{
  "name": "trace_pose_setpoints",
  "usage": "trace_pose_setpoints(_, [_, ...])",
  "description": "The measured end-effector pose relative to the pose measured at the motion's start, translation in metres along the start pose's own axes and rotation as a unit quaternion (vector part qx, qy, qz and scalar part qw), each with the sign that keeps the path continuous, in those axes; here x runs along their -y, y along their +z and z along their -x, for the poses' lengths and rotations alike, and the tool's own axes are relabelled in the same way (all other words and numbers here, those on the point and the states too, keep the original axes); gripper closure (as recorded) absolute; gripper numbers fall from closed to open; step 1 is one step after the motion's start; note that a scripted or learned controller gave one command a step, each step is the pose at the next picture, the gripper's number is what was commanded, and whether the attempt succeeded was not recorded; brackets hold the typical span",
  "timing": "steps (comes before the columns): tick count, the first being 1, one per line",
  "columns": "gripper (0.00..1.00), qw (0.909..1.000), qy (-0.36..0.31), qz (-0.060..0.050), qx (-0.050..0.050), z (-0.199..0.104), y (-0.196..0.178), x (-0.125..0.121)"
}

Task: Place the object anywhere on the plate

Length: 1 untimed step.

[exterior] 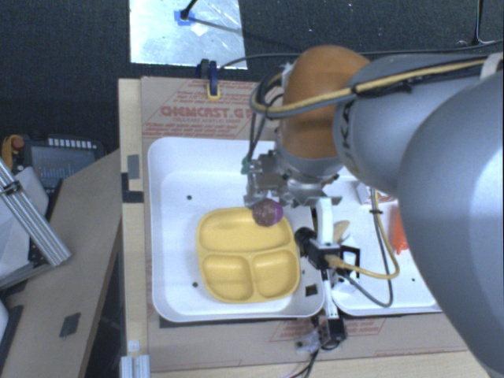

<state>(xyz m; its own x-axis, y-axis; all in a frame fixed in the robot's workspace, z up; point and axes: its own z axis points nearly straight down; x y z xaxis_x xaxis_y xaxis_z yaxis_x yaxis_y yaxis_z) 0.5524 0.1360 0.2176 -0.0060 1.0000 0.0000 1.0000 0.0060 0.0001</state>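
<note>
My one fixed camera looks down at a slant on the two shallow white plastic bins (169, 211); the bulky grey arm (441, 179) enters from three o'clock, close beneath the lens

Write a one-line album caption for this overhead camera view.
Gripper poised with small purple object over yellow plate.

The arm (441, 172) is thick and rounded, with a smooth grey shell. Above the gripper (266, 203) there is a wide orange band (315, 101), shaped like a dome and a little shiny. Under the band comes a grey metal wrist ring, and the gripper itself is a small block of grey metal parts. A yellowish cable (409, 73) runs along the grey shell over the band, and thin dark wires loop beside the band, down toward the gripper.
</note>
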Motion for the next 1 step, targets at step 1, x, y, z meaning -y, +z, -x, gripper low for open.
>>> trace_pose_setpoints(1, [0.00, 1.0000, 0.000, 0.000, 0.000, 0.0000, -0.0002, 0.0001])
